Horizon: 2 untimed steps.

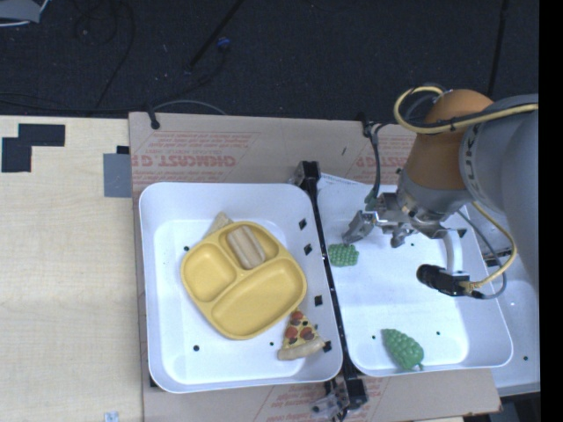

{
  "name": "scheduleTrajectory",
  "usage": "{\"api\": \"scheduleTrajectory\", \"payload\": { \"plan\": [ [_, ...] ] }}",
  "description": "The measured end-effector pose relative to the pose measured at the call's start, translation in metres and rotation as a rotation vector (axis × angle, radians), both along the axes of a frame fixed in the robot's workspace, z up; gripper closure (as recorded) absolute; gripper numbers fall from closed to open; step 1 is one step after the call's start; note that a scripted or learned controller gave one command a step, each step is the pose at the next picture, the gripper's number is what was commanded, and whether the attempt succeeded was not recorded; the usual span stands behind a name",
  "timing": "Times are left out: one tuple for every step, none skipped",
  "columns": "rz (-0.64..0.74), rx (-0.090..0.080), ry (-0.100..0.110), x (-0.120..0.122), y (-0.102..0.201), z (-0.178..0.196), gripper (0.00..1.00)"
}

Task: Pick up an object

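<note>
My gripper [378, 229] hangs over the far left part of the right bin [493, 341], below the grey arm's orange band. Its two fingers stand spread apart, open, with nothing between them. A small bumpy green toy [342, 255] lies just below and left of the left fingertip [356, 229], close to the bin's left wall and apart from the gripper. A green bunch of grapes [404, 348] lies near the same bin's front edge, well away from the gripper.
The left bin [167, 236] holds a yellow divided plate [255, 301] with a tan hot-dog bun [246, 246] in its far compartment. A pizza slice [301, 337] lies by the bin's front right corner. A black divider [321, 262] separates the bins. The arm's black cable fitting [444, 280] overhangs the right bin.
</note>
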State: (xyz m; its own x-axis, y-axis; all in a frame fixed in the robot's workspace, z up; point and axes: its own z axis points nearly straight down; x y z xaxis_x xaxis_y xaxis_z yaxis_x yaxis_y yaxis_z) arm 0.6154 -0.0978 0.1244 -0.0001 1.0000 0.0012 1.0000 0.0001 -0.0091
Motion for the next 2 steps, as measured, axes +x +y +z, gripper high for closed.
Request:
{"api": "scheduleTrajectory", "payload": {
  "plan": [
    [-0.002,-0.001,-0.020,0.004,0.001,-0.032,0.00],
    [-0.004,-0.002,-0.019,0.004,0.000,-0.022,1.00]
  ]
}}
